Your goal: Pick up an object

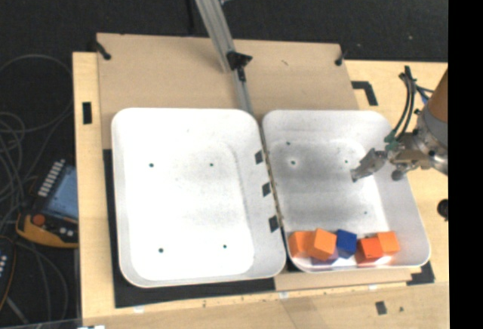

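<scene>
- The grey metal claw (pixel 370 166) hangs over the shallow white right-hand bin (pixel 324 139); I cannot tell what state it is in.
- Below the claw, along that bin's near edge, lie orange cubes (pixel 315 243), a blue cube (pixel 346 241) and an orange-red block (pixel 376 246), well apart from it.
- Left of the claw sits the shallow white left-hand bin (pixel 189 192).

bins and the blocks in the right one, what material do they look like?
Bins: probably molded plastic; matte white, rounded corners, grey scuffing. Orange blocks and blue block: solid color, matte, sharp edges; could be painted wood, foam or plastic, can't tell from this view.
</scene>
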`<state>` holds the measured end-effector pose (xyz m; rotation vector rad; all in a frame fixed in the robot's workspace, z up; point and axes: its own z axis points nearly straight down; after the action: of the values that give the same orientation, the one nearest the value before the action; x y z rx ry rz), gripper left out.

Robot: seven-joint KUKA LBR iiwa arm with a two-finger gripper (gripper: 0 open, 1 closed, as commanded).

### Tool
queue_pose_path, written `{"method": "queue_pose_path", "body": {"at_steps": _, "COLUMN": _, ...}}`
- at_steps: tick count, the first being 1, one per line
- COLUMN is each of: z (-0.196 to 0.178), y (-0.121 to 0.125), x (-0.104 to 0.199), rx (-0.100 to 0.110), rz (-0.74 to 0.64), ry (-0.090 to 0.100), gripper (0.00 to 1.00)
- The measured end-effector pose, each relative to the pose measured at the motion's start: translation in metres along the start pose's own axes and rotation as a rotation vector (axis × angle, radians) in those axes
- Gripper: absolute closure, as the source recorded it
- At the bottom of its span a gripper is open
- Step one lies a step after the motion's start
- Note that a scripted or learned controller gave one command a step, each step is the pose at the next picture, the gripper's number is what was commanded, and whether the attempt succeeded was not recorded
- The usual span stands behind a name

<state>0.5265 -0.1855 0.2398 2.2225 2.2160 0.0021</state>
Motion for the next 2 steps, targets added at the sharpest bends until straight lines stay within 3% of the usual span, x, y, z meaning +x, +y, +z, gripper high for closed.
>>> {"method": "queue_pose_path", "body": {"at_steps": 1, "z": 0.032, "y": -0.038, "x": 0.06, "rx": 0.007, "rz": -0.008, "ry": 0.004, "gripper": 0.0}}
{"method": "queue_pose_path", "body": {"at_steps": 2, "z": -0.024, "y": -0.041, "x": 0.096, "rx": -0.005, "rz": -0.01, "ry": 0.001, "gripper": 0.0}}
